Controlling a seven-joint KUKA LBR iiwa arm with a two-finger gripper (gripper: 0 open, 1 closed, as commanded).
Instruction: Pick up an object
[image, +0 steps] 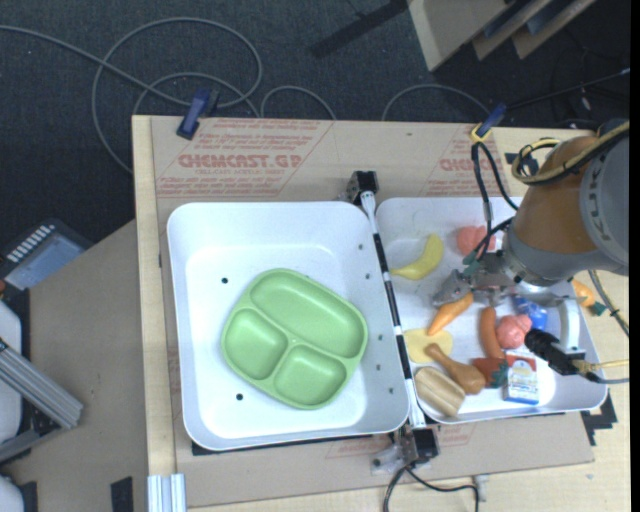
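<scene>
Over the right white bin (590, 398), camera view: grey arm with orange band is down among the toy food, gripper (478, 282) near the orange plastic carrot (449, 313). Can't tell its state from this view. Looks like the approach/grasp step; next move needs a clean close on one item. Clutter is tight: yellow banana (420, 258), pink ball (513, 328), small carton (522, 381). Green divided plate (292, 338) sits in the left bin (190, 300), well apart.

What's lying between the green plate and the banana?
In the camera view, only bare white floor of the left bin and the black-clipped seam where the bins meet separate the green plate from the banana.
</scene>
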